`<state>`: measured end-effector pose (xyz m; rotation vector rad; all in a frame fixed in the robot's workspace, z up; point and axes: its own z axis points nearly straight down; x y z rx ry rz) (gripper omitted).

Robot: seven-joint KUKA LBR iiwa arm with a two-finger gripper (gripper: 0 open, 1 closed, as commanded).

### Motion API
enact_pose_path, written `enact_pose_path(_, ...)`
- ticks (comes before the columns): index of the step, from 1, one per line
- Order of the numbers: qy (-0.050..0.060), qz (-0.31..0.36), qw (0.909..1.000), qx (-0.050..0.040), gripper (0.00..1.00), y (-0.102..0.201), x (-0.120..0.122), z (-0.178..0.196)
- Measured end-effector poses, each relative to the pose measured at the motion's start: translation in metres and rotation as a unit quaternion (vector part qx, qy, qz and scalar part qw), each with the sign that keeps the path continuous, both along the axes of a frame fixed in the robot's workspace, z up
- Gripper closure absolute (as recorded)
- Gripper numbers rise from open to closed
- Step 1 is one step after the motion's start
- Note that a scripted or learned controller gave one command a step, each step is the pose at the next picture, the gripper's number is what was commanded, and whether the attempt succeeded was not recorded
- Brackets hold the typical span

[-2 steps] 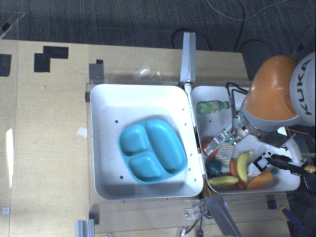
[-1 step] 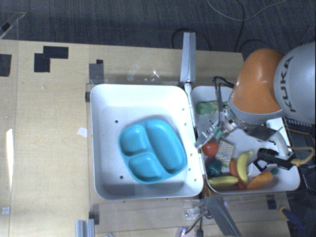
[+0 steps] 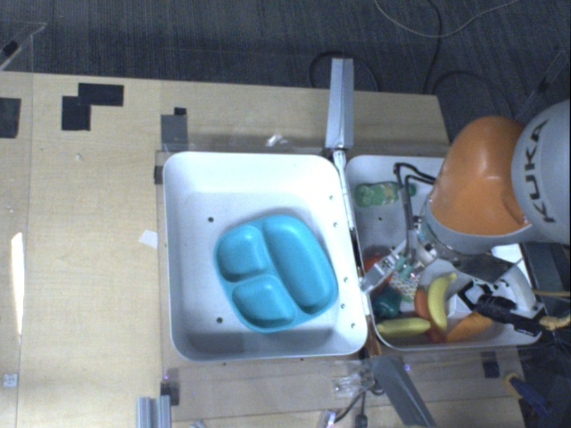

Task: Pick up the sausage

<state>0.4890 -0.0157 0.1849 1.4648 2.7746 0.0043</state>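
The arm's orange band [image 3: 482, 185] hangs over the right bin [image 3: 384, 172]. My gripper [image 3: 389, 269] is low at that bin's left side, above a pile of toy food. A small reddish piece [image 3: 370, 263] shows just left of the gripper, and another red-brown piece [image 3: 421, 303] lies between a teal item [image 3: 386, 307] and a banana [image 3: 437, 298]. I cannot tell which of them is the sausage. The arm hides much of the bin's middle.
The left bin [image 3: 187, 239] holds a blue divided plate [image 3: 275, 270]. In the right bin also lie a green item [image 3: 375, 193] at the back, a yellow piece [image 3: 403, 326] and an orange piece [image 3: 469, 326] at the front. A metal divider post [image 3: 339, 105] stands between the bins.
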Motion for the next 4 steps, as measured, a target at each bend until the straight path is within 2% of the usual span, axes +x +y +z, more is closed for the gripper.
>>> enact_pose_path(1,-0.001,-0.007,1.0,-0.0003,0.0,-0.042,-0.001,0.0)
enact_pose_path(2,0.0,0.056,0.9984,-0.0002,0.0,0.006,-0.001,0.0)
enact_pose_path(3,-0.013,0.062,0.998,0.0102,0.0,-0.012,0.013,-0.024)
enact_pose_path(4,-0.012,0.062,0.998,0.0102,0.0,-0.012,0.013,-0.024)
